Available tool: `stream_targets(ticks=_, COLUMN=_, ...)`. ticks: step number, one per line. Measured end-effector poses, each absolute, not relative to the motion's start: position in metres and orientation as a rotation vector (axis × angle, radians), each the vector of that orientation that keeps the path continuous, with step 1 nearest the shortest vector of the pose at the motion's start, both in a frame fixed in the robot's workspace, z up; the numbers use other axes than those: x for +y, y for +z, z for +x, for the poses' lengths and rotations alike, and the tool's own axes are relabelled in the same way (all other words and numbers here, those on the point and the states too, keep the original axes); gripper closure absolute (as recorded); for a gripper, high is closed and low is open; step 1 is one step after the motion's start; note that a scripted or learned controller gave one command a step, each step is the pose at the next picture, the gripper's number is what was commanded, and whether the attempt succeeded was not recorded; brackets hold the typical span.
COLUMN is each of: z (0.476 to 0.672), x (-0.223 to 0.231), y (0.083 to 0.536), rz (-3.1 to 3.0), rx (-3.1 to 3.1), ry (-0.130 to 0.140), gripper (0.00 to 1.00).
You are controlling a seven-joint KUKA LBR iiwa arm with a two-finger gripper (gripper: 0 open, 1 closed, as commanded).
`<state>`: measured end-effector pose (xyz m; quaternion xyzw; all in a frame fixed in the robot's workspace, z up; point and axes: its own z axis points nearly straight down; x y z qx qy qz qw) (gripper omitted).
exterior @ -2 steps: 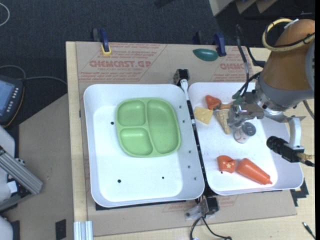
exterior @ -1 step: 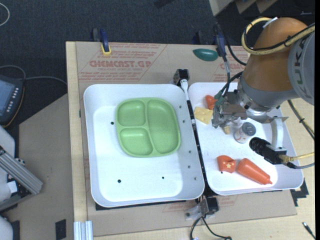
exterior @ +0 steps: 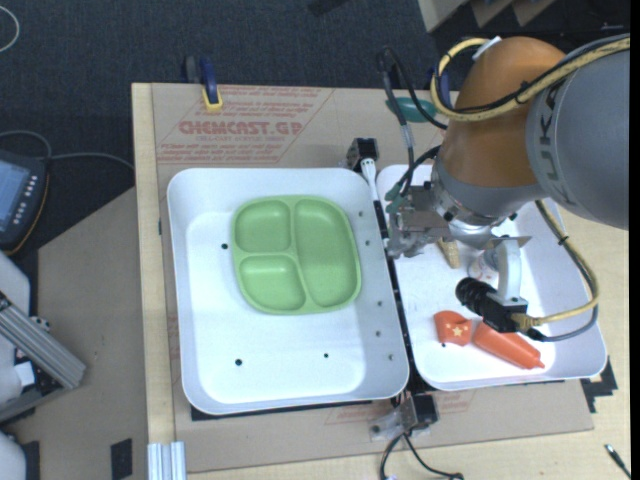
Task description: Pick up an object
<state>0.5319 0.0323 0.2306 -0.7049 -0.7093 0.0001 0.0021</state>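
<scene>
The orange-red toy point(exterior: 489, 339), long and tapered with a redder block at its left end, lies flat in the near part of the right bin point(exterior: 432, 364), close to that bin's front rim and apart from its walls. Nothing rests on it or against it. Above it in the view, the grey arm point(exterior: 590, 128) with its orange band covers most of the right bin's far half. The tool point(exterior: 412, 230) hangs low at that bin's left wall, just beside the seam between the two bins and apart from the toy. It grips nothing visible, and whether it is spread or pressed together cannot be told from this slant.

The left bin point(exterior: 290, 373) holds a pale green divided plate point(exterior: 297, 255), lying flat slightly toward its far side, with bare white floor around it. Both bins sit on the tan counter point(exterior: 250, 118), which bears red printed lettering along its far edge, where a blue and yellow clamp point(exterior: 209, 83) grips the board.
</scene>
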Motion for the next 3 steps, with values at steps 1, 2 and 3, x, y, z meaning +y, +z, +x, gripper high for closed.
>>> stream_targets(ticks=1, z=0.517, x=0.079, y=0.232, rz=-2.212, rx=-2.225, ry=0.001, gripper=1.00)
stream_targets(ticks=2, z=0.516, x=0.059, y=0.228, rz=-2.222, rx=-2.218, ry=0.004, gripper=1.00)
stream_targets(ticks=3, z=0.515, x=0.064, y=0.215, rz=-2.220, rx=-2.219, ry=0.004, gripper=1.00)
